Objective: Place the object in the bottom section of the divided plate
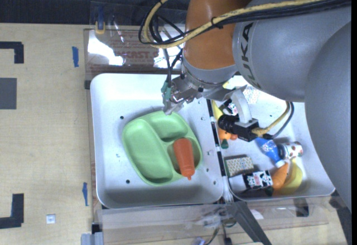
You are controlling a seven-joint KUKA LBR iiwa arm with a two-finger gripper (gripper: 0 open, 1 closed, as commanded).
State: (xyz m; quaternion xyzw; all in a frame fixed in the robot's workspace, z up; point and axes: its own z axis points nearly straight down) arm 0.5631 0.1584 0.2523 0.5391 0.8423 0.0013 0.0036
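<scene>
Carrot-shaped orange object [184,157] lay inside the green divided plate [146,152], in the compartment toward the lower right of the camera view, its tip reaching the plate's rim; the plate sat in the left white bin [109,126]. Whether that compartment was the bottom section meant by the task could not be settled from this angle. The gripper [170,97] hung above the plate's upper edge, apart from the object; whether it was spread or pressed together could not be told, and nothing showed in its grip. The risks seemed these: the object, leaning on the rim, might roll out if the plate were nudged; a low pass by the arm could clip the plate's edge; the neighbouring bin's clutter [268,166] lay well clear.
</scene>
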